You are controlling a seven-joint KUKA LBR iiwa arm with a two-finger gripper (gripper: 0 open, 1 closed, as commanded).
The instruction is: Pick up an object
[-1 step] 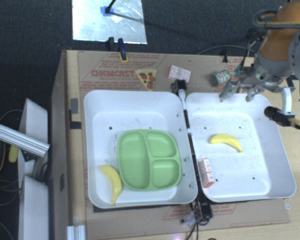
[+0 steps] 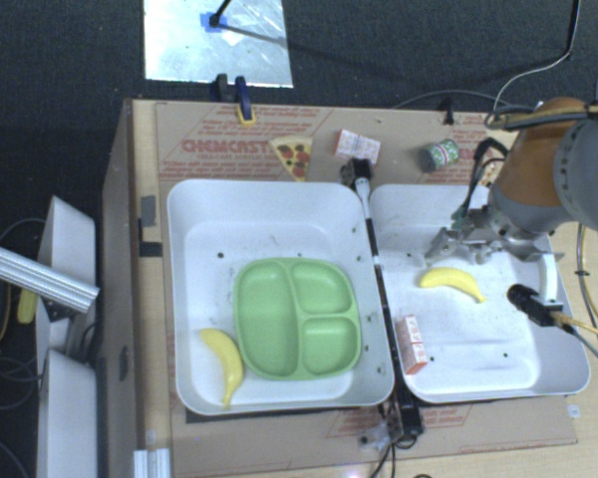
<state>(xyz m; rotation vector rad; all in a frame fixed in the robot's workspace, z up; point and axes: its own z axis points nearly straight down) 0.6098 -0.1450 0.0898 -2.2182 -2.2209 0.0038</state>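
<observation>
A yellow banana lies in the right bin, near its middle. My gripper hangs just above and behind that banana, with its fingers spread open and nothing between them. A small red and white box rests against the right bin's left wall. In the left bin, a green divided plate takes up the middle. A second banana lies by that plate's lower left edge.
On the cardboard behind the bins lie a toy pizza slice, a small white packet and a green can. A blue clamp stands at the bench's far edge. The arm's orange band rises over the right bin's back right corner.
</observation>
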